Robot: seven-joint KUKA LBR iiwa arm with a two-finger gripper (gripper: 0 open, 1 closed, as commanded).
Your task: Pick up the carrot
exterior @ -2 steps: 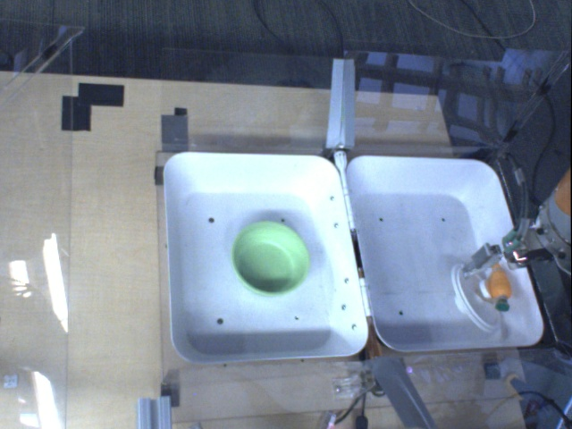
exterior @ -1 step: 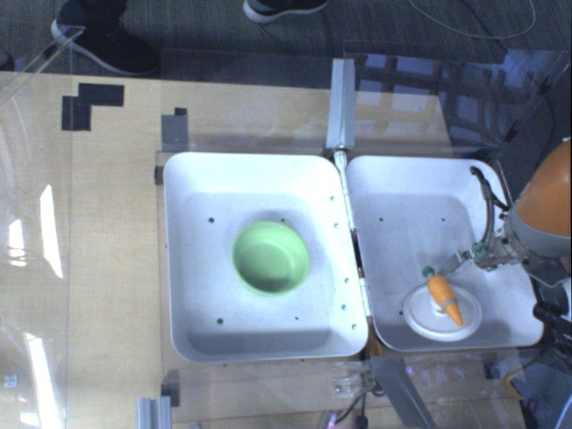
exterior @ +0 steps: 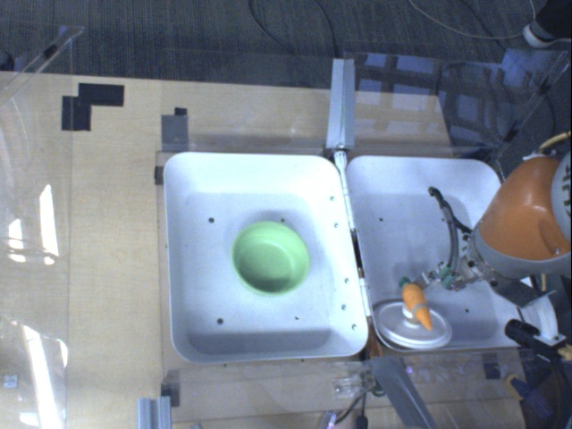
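Observation:
The carrot [exterior: 416, 306] is small and orange with a green tip, and lies on a round white plate [exterior: 398, 331] at the front left corner of the right bin [exterior: 393, 195]. My gripper [exterior: 444, 278] hangs just to the right of the carrot's top end and slightly behind it, close to it. The gripper's end is small and partly hidden under the wrist. The carrot rests on the plate.
A green bowl [exterior: 271, 256] sits in the middle of the left bin [exterior: 206, 195]. The arm's orange band [exterior: 527, 217] and a black cable [exterior: 444, 211] cover the right side of the right bin. A metal divider [exterior: 340, 105] runs between the bins.

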